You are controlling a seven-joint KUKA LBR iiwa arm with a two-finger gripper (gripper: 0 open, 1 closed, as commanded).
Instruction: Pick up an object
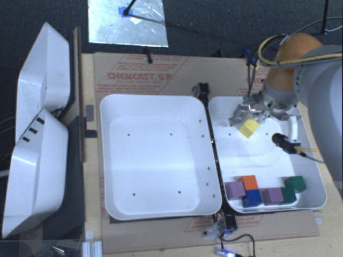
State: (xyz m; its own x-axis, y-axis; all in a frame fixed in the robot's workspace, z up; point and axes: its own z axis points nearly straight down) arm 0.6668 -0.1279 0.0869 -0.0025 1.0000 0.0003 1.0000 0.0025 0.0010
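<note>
The yellow block [249, 128] sits tilted at the tip of the gripper [244, 120], seemingly clenched between its fingers above the right bin [231, 107]. The pick looks made; only lifting clear remains.

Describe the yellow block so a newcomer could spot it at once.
Look in the right bin, toward its far end, just below the gripper. The yellow block sits there tilted, apart from the cluster of purple, orange, blue and green blocks along the near wall; it is the lone yellow one.
</note>
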